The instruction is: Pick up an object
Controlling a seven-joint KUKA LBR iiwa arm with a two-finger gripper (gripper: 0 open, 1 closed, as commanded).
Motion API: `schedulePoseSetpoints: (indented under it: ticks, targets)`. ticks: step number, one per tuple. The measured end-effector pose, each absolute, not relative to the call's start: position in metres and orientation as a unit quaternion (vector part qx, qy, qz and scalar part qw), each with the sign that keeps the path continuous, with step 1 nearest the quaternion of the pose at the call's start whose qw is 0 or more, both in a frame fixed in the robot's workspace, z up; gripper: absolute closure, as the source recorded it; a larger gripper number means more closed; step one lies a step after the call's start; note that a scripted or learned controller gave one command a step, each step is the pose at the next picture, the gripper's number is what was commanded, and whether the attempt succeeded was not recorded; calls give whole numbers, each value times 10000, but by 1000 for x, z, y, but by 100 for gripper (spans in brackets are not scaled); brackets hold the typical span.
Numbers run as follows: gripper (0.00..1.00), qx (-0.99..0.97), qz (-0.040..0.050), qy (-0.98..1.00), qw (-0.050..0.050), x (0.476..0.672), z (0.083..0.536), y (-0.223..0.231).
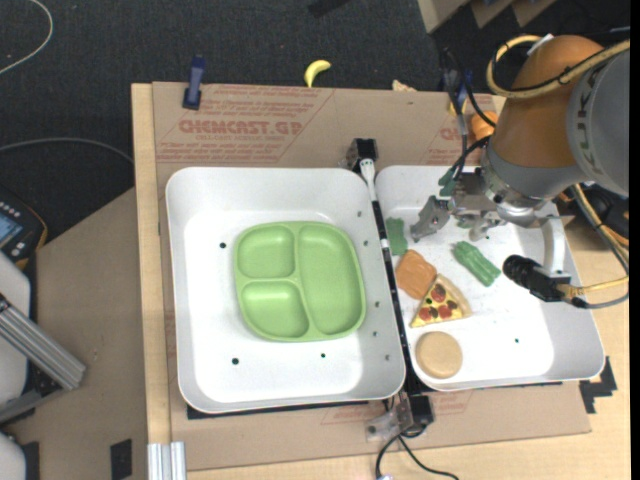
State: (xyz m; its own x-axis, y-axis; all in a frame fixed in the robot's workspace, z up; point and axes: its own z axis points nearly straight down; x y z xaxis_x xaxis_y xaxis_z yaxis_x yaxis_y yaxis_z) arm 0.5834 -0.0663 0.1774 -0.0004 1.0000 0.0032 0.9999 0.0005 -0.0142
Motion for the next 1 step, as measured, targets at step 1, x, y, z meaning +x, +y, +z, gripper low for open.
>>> schedulePoseSetpoints:
  ticks: [1]
  targets:
    - [0, -7046, -17, -7096, 1, 541, 247, 10]
